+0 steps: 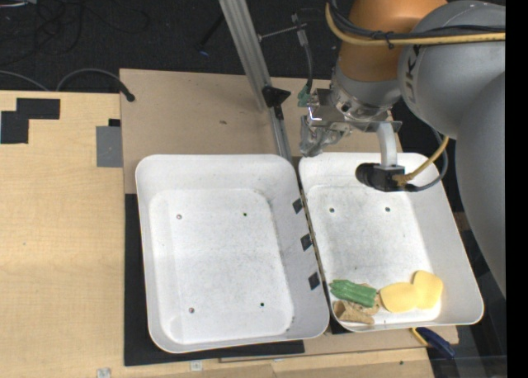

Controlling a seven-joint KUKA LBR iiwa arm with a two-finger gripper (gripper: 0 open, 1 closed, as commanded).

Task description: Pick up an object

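The tool point(318, 133) hangs above the far rim of the right bin point(462, 261), near the divide between the two bins; whether its fingers are apart or together cannot be told. The objects lie well apart from it, huddled in that bin's near corner. A green vegetable-like piece point(355, 291) lies with its long axis roughly across the bin, touching a small tan item point(356, 312) and just beside a yellow heart-shaped piece point(412, 294). The likely move is a reach toward the near edge.
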